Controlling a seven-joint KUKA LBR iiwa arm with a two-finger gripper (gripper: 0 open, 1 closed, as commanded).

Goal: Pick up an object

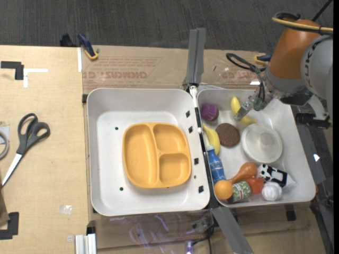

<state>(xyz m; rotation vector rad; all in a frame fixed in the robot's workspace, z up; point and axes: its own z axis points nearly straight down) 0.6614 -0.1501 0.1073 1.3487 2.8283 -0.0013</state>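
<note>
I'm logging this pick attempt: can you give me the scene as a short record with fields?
left bin: yellow divided plate
right bin: purple ball, brown disc, white bowl, banana, blue bottle
gripper: low over the right bin's far end
bench, left: scissors

Two white bins [95, 157] sit side by side. One yellow divided plate [157, 155] lies in the left bin; the right holds two bananas [212, 137], one purple ball [210, 111], one brown disc [228, 134], one white bowl [262, 143] and one blue bottle [215, 165]. One pair of scissors [24, 139] lies on the bench's left edge.
</note>
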